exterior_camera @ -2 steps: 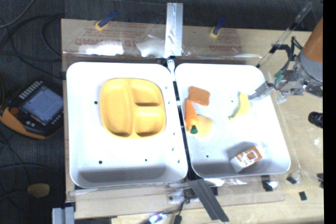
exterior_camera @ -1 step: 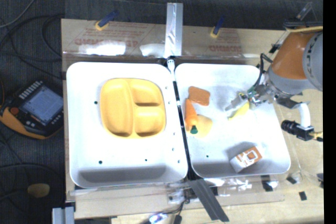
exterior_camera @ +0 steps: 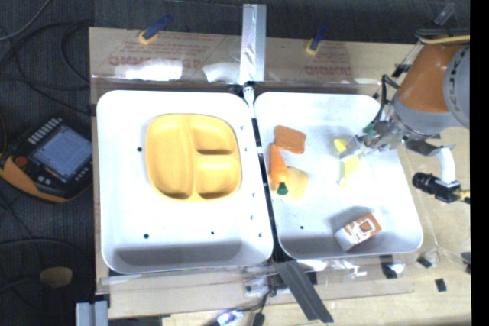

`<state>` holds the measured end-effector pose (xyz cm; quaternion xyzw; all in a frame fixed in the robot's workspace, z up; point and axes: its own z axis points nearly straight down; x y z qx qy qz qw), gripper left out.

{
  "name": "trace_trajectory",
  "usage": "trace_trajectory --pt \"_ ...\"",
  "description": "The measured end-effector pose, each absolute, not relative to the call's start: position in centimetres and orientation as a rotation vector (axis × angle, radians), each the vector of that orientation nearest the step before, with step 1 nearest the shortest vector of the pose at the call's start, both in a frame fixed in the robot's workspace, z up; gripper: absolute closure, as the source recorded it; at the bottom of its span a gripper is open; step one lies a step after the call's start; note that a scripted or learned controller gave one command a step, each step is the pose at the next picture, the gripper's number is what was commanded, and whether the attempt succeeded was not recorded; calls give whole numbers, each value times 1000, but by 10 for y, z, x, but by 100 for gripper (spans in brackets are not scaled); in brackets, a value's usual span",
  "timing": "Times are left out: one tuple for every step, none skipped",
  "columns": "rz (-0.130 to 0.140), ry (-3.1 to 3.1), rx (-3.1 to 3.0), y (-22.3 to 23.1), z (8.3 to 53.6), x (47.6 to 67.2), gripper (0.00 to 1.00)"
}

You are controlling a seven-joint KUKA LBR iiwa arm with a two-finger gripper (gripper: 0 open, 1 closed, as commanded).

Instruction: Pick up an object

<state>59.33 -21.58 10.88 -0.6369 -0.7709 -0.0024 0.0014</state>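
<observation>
Gripper (exterior_camera: pixel 365 140) hangs over the right bin (exterior_camera: pixel 321 104), beside a small yellow piece (exterior_camera: pixel 341 145) near that bin's far right side, grasp state undeterminable; recommend centring squarely over the piece before descending and closing.

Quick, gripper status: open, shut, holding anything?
Gripper: low in the right bin, beside the yellow pieces; open or shut cannot be told, and no object is visibly held.
</observation>
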Motion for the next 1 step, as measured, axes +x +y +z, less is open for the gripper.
trace_trajectory --pt "4 -2261 -2183 -173 218 608 100"
